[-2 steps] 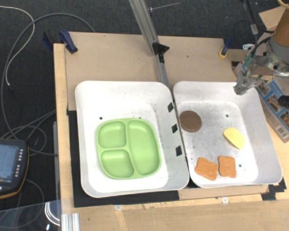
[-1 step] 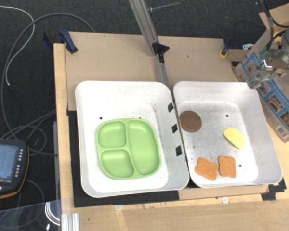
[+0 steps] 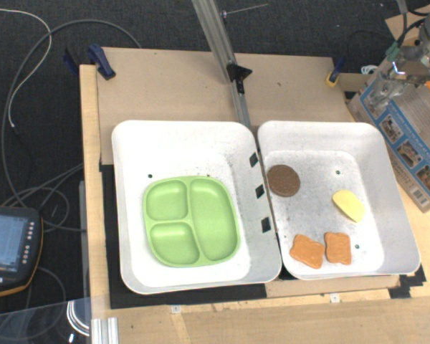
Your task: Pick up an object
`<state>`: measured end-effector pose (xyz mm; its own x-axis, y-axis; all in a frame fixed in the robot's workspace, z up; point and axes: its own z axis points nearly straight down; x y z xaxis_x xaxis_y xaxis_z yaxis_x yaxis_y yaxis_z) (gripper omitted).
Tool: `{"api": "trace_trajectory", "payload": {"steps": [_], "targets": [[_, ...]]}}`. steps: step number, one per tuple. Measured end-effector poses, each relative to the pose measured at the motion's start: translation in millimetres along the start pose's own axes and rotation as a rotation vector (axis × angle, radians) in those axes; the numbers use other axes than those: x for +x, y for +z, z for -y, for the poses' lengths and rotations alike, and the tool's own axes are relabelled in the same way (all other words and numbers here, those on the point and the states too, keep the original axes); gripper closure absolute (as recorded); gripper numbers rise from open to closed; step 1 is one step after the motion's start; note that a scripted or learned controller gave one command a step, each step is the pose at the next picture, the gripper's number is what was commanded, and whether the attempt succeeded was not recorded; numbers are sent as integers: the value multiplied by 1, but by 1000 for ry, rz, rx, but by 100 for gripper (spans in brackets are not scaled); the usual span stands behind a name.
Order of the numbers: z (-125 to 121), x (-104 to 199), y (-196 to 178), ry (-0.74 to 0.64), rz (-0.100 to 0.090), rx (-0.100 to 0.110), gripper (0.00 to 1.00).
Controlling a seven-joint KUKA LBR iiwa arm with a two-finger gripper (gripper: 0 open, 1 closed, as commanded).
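The right white bin [image 3: 376, 138] holds several small objects. A round dark brown disc [image 3: 283, 180] lies near its left wall. A yellow wedge-shaped piece [image 3: 349, 206] sits toward the right side. Two orange, toast-like squares [image 3: 307, 251] [image 3: 337, 248] lie side by side near the front wall. The left white bin [image 3: 129, 149] holds a light green divided plate [image 3: 192, 221] with three compartments.
A slanted metal rail [image 3: 215, 27] runs from the top down to the gap between the bins. Blue clamps [image 3: 100, 61] grip the wooden bench's back corners. A printed box and cables [image 3: 405, 131] crowd the right edge. A handheld pendant [image 3: 7, 248] lies at the left.
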<state>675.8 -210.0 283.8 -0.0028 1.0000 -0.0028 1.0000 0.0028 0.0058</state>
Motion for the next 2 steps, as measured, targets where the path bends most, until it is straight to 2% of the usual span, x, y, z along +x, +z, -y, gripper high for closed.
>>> {"api": "trace_trajectory", "payload": {"steps": [1,2], "targets": [[-4,-3,-137,-1,2,-7,100],[-3,-3,-131,1,-1,4,0]]}}
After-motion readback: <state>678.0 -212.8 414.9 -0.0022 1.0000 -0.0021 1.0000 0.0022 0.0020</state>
